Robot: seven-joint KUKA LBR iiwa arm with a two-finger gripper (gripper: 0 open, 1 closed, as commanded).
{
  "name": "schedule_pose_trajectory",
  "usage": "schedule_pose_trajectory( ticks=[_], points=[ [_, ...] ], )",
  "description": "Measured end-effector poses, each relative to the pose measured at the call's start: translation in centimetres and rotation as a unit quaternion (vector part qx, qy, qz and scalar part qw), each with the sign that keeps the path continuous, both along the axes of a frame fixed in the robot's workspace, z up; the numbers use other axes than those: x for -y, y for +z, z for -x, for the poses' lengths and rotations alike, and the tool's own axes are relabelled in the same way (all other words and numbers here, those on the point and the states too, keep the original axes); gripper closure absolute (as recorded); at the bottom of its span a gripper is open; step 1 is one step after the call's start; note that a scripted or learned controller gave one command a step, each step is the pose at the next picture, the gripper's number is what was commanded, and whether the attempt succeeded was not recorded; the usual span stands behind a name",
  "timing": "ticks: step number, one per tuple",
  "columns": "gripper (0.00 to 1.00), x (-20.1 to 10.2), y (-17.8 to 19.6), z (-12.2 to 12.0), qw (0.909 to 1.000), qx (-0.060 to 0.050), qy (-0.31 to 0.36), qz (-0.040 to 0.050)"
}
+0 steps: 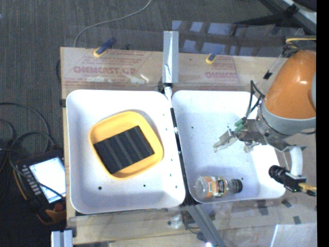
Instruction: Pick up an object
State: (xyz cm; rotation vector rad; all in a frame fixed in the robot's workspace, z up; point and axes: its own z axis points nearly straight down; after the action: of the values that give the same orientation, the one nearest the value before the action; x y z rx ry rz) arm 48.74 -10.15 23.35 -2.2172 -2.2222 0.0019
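Jaws of the gripper (222, 141) stand apart, holding nothing, over the right bin (205, 112). Well below them, a bottle (218, 186) lies on its side along that bin's near edge.

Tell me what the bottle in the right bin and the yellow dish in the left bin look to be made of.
Bottle: probably clear plastic, glossy; light shines through the body and glints off it, and it has a dark cap and a printed label. Glass cannot be ruled out.
Yellow dish: likely moulded plastic, smooth with a slight sheen and rounded corners. Its dark ribbed insert looks matte, perhaps rubber or plastic.
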Motion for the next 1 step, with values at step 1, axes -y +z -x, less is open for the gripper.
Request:
schedule_pose_trajectory(
  ticks=[1],
  points=[
    [0.0,4.95,3.38,-2.49,0.9974,0.002,0.072,0.0006]
  ],
)
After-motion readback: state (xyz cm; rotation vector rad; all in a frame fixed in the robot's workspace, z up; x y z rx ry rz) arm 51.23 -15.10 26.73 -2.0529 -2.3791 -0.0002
